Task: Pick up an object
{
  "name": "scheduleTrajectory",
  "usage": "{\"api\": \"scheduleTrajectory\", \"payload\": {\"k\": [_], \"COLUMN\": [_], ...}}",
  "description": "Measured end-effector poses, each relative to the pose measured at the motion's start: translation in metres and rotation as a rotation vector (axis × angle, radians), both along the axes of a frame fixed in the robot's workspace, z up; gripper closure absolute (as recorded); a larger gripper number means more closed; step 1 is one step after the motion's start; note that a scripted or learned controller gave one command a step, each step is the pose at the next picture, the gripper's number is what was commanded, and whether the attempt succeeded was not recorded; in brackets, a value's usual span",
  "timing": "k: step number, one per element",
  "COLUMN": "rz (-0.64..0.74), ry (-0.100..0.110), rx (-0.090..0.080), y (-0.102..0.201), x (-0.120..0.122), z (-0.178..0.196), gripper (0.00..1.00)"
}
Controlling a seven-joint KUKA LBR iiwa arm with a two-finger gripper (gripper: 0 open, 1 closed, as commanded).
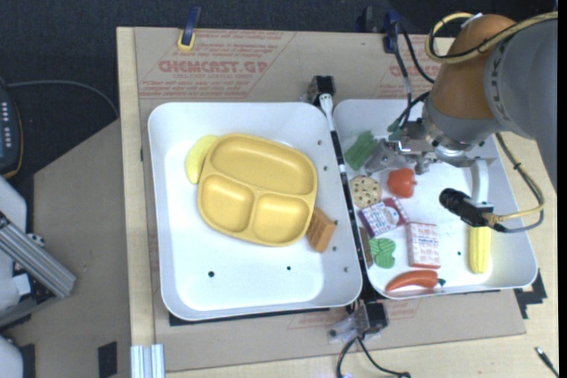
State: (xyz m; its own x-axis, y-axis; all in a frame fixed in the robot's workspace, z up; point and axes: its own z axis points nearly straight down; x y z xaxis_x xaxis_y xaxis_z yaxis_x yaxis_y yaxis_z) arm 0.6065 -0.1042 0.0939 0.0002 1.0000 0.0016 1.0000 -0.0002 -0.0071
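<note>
While the grey arm with its orange band (478,57) hangs over the right-hand shallow white bin (518,266), nothing has been lifted yet, as far as I can judge.

The left-hand white bin (177,279) holds a yellow three-compartment plastic tray (257,189). The gripper (416,150) sits at centre right of the frame, just above a small red tomato-like toy (401,182); whether it is spread or closed I cannot tell. Below lie a yellow corn cob (478,249), a red sausage (411,281) and a round cookie (364,189). Choosing, grasping and raising all remain.
</note>
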Motion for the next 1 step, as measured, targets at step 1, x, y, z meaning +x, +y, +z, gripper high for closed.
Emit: {"api": "scheduleTrajectory", "payload": {"k": [1], "rz": [0.0], "ry": [-0.004], "rx": [-0.001], "y": [0.0004], "x": [-0.0001], "z": [-0.0096], "gripper": [0.0]}}
